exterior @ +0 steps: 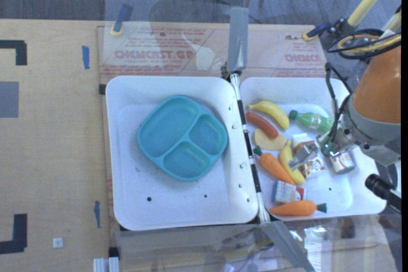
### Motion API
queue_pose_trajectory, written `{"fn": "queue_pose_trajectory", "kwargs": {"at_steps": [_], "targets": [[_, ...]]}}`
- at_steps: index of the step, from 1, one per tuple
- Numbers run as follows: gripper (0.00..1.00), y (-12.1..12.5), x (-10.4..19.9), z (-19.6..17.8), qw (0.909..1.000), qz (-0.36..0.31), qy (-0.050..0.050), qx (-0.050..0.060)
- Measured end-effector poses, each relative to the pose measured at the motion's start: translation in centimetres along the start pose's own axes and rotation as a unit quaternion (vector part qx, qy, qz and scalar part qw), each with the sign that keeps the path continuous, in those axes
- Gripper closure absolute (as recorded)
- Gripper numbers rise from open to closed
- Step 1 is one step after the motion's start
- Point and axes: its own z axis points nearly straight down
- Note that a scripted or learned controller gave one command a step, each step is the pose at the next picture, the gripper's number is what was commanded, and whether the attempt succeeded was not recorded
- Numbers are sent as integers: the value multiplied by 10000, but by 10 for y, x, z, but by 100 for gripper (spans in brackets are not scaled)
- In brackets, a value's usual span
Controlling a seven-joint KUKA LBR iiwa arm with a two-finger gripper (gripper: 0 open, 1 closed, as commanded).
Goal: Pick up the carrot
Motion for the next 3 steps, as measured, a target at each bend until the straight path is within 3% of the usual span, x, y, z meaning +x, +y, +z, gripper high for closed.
{"fn": "queue_pose_trajectory", "kwargs": {"at_steps": [1,2,3], "targets": [[0,-4,-8,101,9991,-424,1,-3],[0,60,-36,129,9995,-305,-22,-37],[100,60,-40,118,9996,-276,-56,-71]]}}
